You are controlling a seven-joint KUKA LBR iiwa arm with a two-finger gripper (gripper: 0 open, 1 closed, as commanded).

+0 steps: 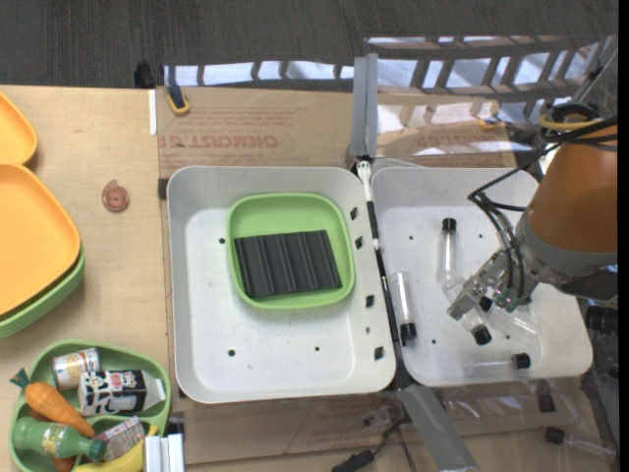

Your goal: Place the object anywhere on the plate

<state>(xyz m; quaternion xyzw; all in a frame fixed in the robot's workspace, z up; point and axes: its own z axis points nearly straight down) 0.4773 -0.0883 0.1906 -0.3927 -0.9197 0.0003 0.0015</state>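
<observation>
A green square plate (291, 206) lies in the left bin (197, 342), and a dark grey ribbed slab (290, 264) rests on it. The right bin (560, 352) holds several clear tubes with black caps: one upright in the picture (448, 249), one by the bin's left wall (402, 308), one along the front edge (496, 364). My gripper (480, 299) hangs low over the middle of the right bin, right above another clear tube whose black cap (482, 335) pokes out below it. I cannot make out whether that tube is held.
Orange plates (29, 234) are stacked at the far left of the bench. A green bowl (147, 370) of toy food sits at the front left. A small pink disc (116, 197) lies on the wood. Cardboard (256, 131) lines the back.
</observation>
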